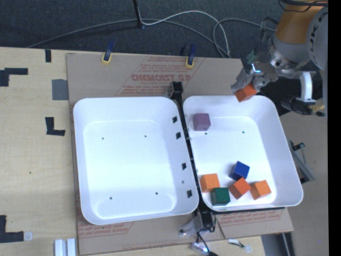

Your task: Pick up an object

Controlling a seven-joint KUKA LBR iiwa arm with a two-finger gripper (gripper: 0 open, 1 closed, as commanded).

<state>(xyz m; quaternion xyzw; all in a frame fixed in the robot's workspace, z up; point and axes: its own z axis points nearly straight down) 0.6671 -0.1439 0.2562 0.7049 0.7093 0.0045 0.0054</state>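
End effector gripping orange cube

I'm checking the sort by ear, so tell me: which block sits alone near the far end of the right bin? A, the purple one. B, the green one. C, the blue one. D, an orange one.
A: the purple block lies by itself near the far end of the right bin, while the blue block, green block and three orange blocks cluster at the near end.
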